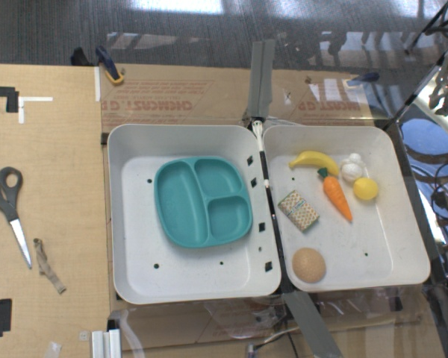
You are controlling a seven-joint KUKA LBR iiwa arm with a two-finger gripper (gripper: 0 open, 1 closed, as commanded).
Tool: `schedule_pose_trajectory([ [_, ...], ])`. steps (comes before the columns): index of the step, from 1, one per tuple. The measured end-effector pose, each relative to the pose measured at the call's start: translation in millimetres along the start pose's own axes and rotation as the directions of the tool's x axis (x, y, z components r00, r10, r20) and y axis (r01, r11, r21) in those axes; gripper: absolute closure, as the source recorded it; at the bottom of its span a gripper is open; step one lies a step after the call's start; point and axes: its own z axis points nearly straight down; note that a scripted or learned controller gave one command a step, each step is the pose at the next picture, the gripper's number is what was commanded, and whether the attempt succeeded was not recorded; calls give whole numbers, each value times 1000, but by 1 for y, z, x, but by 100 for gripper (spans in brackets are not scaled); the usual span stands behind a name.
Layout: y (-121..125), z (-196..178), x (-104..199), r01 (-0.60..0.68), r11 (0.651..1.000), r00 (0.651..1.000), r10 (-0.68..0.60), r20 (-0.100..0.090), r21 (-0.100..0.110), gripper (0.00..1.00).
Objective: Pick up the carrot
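Bench, two white bins; carrot [337,197] in right bin [403,200], touching banana [313,159]. Gripper state: cannot tell. Best grasp mid-body, across its width.

A teal divided plate [204,202] is seen in the left bin [127,222]; in the right bin [403,230] a banana [313,159], a white garlic bulb [352,167], a lemon [366,189], a patterned packet [299,211] and a tan egg [309,265] are laid; scissors [10,207] are left on the desk [52,162].
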Motion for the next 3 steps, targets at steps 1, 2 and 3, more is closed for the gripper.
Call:
schedule_pose_trajectory([
  [1,-10,-5,-24,-112,994,994,112,3,1,100],
  [2,-12,30,-28,-122,993,993,122,0,-1,100],
  [3,-12,20,-29,-122,993,993,122,7,2,100],
])
